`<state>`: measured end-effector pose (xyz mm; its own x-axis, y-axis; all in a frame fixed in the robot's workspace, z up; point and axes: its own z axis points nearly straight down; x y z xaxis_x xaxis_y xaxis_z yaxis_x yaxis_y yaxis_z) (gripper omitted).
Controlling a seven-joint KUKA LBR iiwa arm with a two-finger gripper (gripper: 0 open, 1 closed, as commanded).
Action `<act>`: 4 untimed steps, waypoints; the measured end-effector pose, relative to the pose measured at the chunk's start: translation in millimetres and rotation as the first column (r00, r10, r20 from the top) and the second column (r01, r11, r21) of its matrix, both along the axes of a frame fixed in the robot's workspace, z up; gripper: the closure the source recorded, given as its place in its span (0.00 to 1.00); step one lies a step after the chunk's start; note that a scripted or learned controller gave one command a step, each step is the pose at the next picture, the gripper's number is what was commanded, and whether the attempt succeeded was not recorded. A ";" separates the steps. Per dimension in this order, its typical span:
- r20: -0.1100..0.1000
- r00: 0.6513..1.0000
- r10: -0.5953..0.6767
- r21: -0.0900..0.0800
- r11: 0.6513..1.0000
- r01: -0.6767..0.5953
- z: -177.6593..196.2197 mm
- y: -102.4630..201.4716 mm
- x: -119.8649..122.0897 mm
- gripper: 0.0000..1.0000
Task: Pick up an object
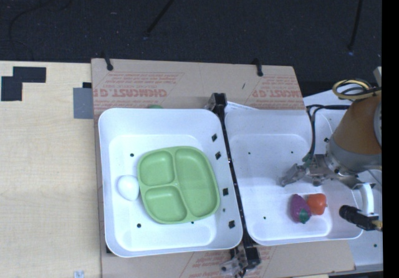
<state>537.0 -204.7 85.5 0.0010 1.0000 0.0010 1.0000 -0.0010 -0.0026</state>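
cardboard sheet point(187, 86) | red print, upside down | reads roughly "OHKCMZT. G.P", blurred

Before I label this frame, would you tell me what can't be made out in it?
- Gripper in the right bin: blurred, so its finger state is unreadable.
- Arm: cut off by the frame's right edge.
- Purple object and orange object: too small to identify; whether they touch is unclear.
- White egg-like object beside the green divided plate: too small to identify for certain.
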 end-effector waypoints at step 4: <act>0.002 1.000 0.005 0.001 1.000 -0.005 132.9 45.1 18.6 1.00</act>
